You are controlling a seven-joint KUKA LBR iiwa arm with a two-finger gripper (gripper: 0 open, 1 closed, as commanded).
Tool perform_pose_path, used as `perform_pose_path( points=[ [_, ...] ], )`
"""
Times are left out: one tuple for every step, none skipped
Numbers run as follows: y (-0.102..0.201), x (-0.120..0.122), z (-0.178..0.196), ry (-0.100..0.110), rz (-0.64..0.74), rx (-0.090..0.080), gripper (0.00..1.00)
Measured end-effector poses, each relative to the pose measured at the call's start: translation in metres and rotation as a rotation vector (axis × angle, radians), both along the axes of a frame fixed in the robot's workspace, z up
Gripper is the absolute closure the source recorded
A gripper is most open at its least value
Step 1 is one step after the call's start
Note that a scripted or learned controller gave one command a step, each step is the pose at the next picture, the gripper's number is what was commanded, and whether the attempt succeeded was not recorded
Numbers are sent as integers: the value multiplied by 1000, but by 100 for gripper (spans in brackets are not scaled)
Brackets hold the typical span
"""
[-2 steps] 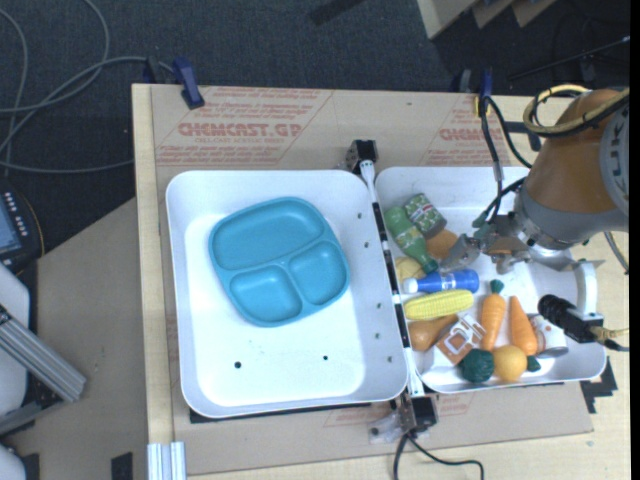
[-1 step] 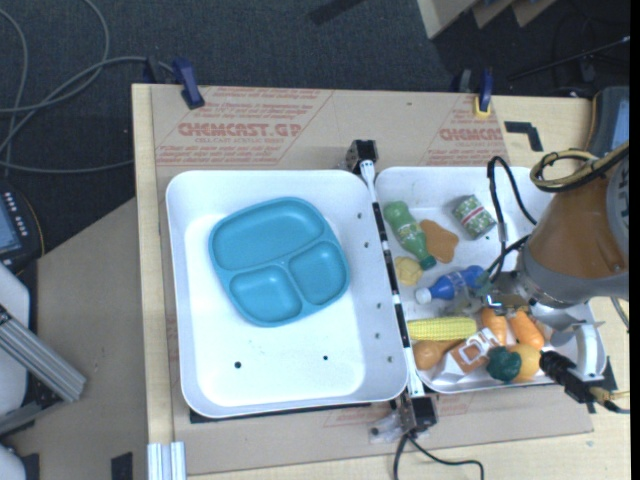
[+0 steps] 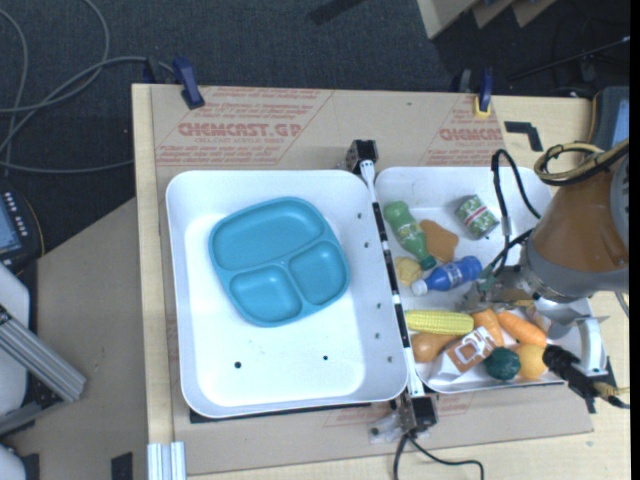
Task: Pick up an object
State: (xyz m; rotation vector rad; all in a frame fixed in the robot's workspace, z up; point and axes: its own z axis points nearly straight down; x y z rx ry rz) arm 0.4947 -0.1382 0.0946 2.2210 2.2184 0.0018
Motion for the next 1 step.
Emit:
perform_pose_path(
  points=[
    [84,42,120,-13,13,3,100]
  ],
)
